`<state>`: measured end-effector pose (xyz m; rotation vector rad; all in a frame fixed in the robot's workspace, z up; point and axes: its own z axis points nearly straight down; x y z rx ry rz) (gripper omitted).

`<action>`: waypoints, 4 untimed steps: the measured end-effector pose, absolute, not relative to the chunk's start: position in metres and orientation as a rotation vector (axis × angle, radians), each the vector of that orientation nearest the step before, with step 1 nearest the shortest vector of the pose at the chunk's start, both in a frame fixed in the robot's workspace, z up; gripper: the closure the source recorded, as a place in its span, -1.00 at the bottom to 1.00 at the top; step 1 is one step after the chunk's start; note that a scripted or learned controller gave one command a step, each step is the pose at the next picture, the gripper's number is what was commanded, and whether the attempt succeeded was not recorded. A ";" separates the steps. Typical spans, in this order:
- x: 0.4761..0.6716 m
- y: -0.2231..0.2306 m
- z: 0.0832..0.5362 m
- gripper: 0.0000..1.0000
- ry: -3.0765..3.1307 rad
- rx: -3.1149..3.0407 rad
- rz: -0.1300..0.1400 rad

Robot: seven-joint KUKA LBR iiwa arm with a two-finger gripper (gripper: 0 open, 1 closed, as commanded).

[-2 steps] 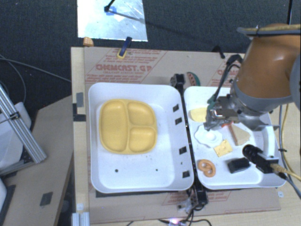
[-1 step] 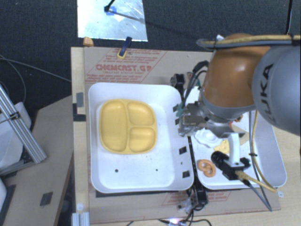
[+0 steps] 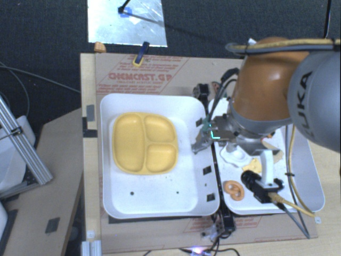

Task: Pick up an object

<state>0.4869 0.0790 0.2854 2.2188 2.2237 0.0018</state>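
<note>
A yellow divided plate (image 3: pixel 145 143) lies in the left bin (image 3: pixel 160 199). In the right bin (image 3: pixel 311 191) I see a brown pretzel-shaped piece (image 3: pixel 233 190) near the front left corner, a white object (image 3: pixel 234 155) behind it, and a yellow piece (image 3: pixel 255 166) partly under the arm. The grey and orange arm hangs low over the right bin and hides most of it. My gripper (image 3: pixel 204 140) shows as a grey part under the wrist, over the divider between the two bins, just right of the plate. Nothing is seen held in it.
Brown cardboard (image 3: pixel 144 76) lies behind the bins with a small blue and yellow object (image 3: pixel 141 54) on it. A shiny metal sheet (image 3: pixel 127 15) sits farther back. Black clips (image 3: pixel 208 170) line the divider between the bins.
</note>
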 end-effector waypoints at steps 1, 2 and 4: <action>0.488 0.079 0.296 1.00 2.227 2.215 0.005; 0.488 0.079 0.296 -1.00 2.226 2.216 0.005; 0.488 0.079 0.306 -1.00 2.229 2.212 0.008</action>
